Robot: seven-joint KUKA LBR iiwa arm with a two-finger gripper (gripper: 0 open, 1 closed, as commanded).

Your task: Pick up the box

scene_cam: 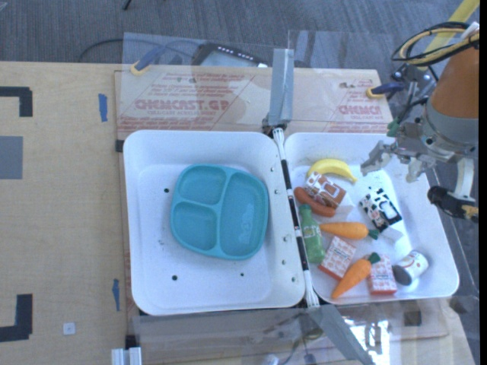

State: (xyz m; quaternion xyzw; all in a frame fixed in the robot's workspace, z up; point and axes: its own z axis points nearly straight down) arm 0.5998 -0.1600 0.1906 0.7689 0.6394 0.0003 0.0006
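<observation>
Red/white box (337, 258) flat btwn carrots in R bin; claw (397, 160) spread open, nothing in it

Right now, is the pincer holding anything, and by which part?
Nothing is held. The pincer hovers open above the right bin's far edge, apart from the items.

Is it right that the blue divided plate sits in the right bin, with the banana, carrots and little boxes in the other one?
Not quite. The camera view shows the blue divided plate in the left bin. The banana, carrots and little boxes lie in the right bin, so they are indeed in the other one.
</observation>
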